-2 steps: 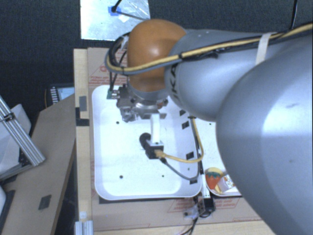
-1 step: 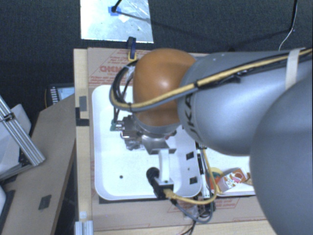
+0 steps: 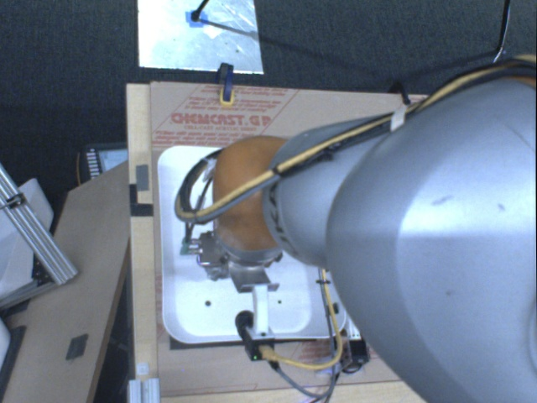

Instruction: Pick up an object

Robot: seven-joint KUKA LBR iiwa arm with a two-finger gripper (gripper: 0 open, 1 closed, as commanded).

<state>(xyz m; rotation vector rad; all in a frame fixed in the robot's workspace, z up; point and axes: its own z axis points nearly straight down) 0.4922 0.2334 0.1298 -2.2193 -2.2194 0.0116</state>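
My grey arm comes in from the right and covers most of the view, with its orange band [image 3: 239, 191] over the left white bin [image 3: 180, 305]. My gripper [image 3: 205, 254] hangs below the band, low inside this bin near its left-middle. The wrist hides whatever lies under it, and I see no object between or beside it. The bare bin floor in front shows only small dark holes.
A brown cardboard sheet [image 3: 218, 116] with red print lies under the bins. A shiny foil square [image 3: 200, 22] sits at the back. A wooden bench edge [image 3: 92, 250] and metal rails [image 3: 33, 233] stand at the left. The right bin is hidden by the arm.
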